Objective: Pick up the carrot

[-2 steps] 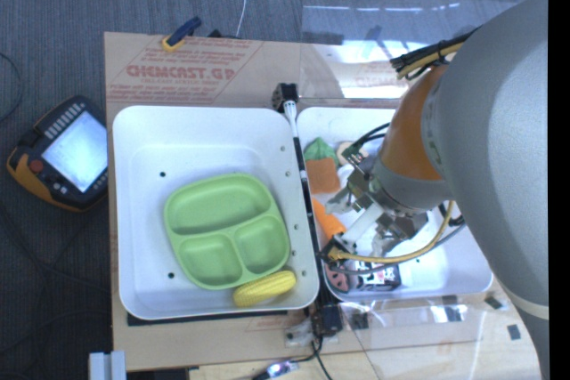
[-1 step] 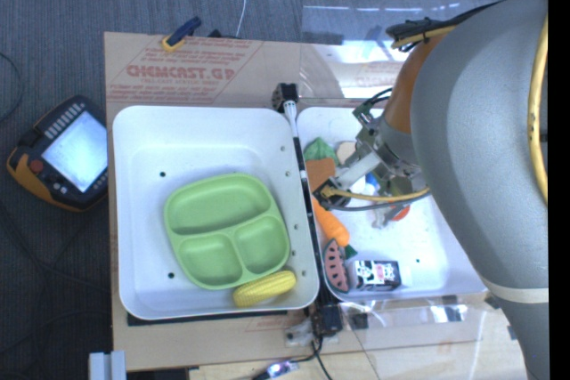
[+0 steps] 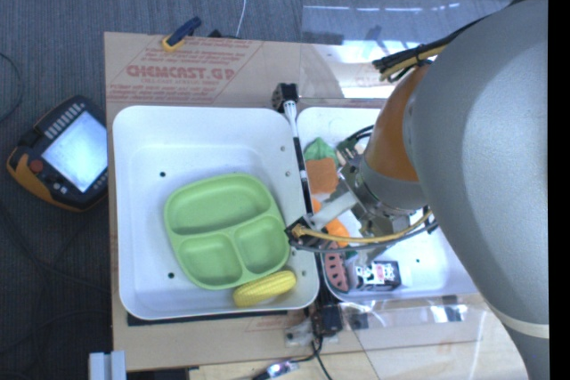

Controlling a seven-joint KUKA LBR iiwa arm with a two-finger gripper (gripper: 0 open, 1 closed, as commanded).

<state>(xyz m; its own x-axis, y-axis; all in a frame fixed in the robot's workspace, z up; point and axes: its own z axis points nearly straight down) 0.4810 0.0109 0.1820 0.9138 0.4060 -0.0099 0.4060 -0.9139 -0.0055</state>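
The carrot [image 3: 321, 173], orange with a green leafy top, lies at the left side of the right bin [image 3: 427, 276], close to the divider between the bins. My gripper [image 3: 363, 267] hangs low over the front of this bin, just to the carrot's lower right, largely covered by the wrist and its cables. An orange patch [image 3: 337, 230] shows under the wrist; I cannot tell whether it belongs to the carrot.
The left bin [image 3: 142, 156] holds a green divided plate [image 3: 223, 230] with a yellow corn cob [image 3: 264, 287] at its front edge. A reddish item [image 3: 334, 265] lies beside the gripper. The arm's bulk covers the right bin's right half. A teach pendant [image 3: 61, 153] rests on the floor.
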